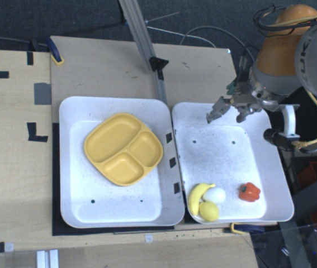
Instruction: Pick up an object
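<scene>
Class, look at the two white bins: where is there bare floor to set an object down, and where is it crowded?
Right bin: bare middle, between the gripper and the near-edge cluster of banana, egg, lemon and red pepper. Left bin: bare strip below the yellow tray.

Yellow divided plate (123, 148) in white left bin (69, 166), white speckled right bin (270, 166) holding yellow banana (198, 194), white egg (214, 195), yellow lemon (209, 210), red pepper (249, 192)

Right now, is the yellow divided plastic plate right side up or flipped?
Right side up: the yellow divided plastic plate shows its three hollow compartments facing up, flat in the left white bin.
</scene>
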You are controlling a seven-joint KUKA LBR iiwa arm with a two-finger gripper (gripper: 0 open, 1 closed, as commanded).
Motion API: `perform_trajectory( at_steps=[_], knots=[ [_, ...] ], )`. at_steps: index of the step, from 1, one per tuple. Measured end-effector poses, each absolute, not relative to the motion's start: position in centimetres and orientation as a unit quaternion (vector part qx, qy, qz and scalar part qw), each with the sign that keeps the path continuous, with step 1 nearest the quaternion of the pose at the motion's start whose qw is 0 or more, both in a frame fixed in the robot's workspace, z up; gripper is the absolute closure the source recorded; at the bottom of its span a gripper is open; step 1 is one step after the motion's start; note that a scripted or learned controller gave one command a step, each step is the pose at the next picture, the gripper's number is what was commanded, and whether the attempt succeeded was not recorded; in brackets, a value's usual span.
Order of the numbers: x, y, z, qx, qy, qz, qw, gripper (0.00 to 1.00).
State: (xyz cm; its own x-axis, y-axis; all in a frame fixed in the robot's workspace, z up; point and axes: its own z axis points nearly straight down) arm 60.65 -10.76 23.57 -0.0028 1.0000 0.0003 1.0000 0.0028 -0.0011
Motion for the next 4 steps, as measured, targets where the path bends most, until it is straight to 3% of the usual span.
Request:
perform_trajectory(
  at_steps=[1,3,4],
  knots=[
    [60.7,-10.8,23.6,-0.706,-0.708,0.0002,0.0,0.0],
    [60.1,-10.9,12.7,-0.707,-0.708,0.0031,0.003,0.0],
    [60.1,-10.9,8.7,-0.706,-0.708,0.0011,0.0,0.0]
  ],
)
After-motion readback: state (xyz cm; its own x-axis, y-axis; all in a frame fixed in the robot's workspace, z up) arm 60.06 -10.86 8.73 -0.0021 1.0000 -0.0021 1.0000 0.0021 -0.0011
